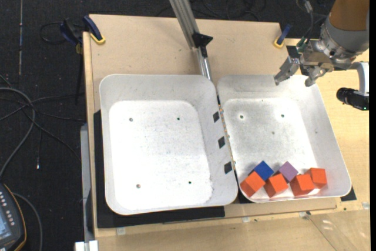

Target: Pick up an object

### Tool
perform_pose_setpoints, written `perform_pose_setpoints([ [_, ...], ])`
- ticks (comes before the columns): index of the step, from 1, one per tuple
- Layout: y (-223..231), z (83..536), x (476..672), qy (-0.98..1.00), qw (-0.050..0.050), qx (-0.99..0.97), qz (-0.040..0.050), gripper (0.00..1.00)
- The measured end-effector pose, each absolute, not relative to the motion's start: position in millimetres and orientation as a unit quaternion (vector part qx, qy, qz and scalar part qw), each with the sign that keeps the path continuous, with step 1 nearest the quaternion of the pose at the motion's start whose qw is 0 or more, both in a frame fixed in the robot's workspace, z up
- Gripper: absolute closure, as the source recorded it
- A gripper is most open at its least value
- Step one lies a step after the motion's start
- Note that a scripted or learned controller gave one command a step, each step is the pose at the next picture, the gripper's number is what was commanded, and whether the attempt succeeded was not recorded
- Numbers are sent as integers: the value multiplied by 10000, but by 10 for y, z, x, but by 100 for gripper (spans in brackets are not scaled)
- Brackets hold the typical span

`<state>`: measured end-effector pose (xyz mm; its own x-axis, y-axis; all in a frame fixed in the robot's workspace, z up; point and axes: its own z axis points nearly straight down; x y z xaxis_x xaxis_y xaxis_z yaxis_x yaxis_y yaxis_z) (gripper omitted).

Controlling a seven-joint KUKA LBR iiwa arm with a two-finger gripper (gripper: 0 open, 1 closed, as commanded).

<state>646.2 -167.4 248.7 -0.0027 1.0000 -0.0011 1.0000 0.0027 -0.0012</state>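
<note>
I see the blocks huddled at the right bin's (329, 126) six o'clock edge: four orange blocks (276, 184), a blue block (264, 170) and a purple block (288, 170), touching one another. The gripper (298, 76) hovers above the bin's one o'clock corner, well apart from them, fingers spread and, as far as I can make out, holding nothing. The left bin (111, 144) sits at nine o'clock.
</note>
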Motion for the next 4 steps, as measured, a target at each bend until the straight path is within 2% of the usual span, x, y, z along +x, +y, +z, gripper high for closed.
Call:
perform_pose_setpoints([
  [1,-1111,2486,6191,-7095,10,-7047,-1,0],
  [2,-1015,2678,6282,-7088,-14,-7054,-10,0],
  [3,-836,2525,6300,-7087,4,-7055,7,0],
  [4,-848,2580,6304,-7080,-5,-7062,-4,0],
])
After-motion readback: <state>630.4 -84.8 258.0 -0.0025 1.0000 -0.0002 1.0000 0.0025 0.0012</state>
